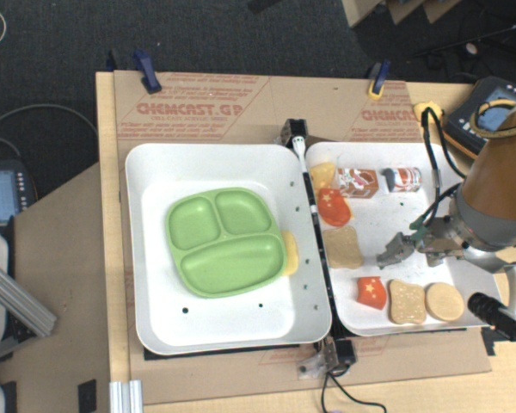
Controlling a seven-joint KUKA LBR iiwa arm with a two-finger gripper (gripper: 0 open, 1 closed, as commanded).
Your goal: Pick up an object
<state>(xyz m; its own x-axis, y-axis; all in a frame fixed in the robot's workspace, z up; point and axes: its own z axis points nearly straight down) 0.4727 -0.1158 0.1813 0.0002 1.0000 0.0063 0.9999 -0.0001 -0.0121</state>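
gripper [394, 249] above red block [371, 292]

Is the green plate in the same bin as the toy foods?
No, the green divided plate lies in the left bin, while most toy foods, like the red tomato piece, lie in the right bin.

Green plate [225, 244], white bins [146, 231]
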